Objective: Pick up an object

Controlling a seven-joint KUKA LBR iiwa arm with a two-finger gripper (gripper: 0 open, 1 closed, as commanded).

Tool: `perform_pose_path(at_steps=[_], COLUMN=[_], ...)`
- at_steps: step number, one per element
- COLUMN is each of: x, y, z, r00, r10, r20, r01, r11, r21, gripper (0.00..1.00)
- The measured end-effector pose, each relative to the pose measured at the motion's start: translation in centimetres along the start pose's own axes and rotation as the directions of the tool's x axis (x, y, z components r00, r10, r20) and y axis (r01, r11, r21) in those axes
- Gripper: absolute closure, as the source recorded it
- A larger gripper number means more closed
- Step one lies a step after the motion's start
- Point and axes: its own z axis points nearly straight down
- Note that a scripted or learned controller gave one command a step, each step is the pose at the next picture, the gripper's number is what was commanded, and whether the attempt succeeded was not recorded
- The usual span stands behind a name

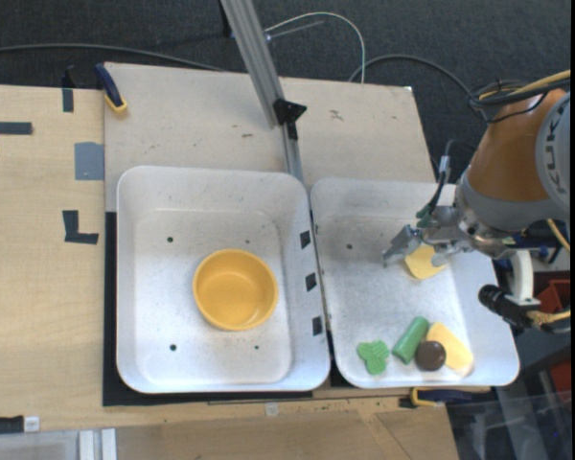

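tool (414, 247) partly hides a pale yellow piece (425, 264)

Pale yellow flat piece (424, 263) lies on right bin floor directly beneath the gripper (414, 247), partly covered by it. Green cylinder (410, 339), brown ball (430, 355), yellow lump (452, 347) and green leafy bit (372, 355) cluster well clear, toward camera.

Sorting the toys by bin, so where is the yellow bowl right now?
The yellow bowl sits alone in the left bin of the camera view, near that bin's middle, well apart from the end effector over the right bin.
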Motion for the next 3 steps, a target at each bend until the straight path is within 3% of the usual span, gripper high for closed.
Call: perform_pose_path(at_steps=[2,3], x=[0.0,0.1], y=[-0.8,-0.8], z=[9.4,8.3], r00=[1.0,1.0], r10=[-0.001,-0.001], r20=[0.002,0.0], r01=[0.001,0.001], r11=[1.0,1.0], r21=[-0.007,-0.006], gripper=[0.0,1.0])
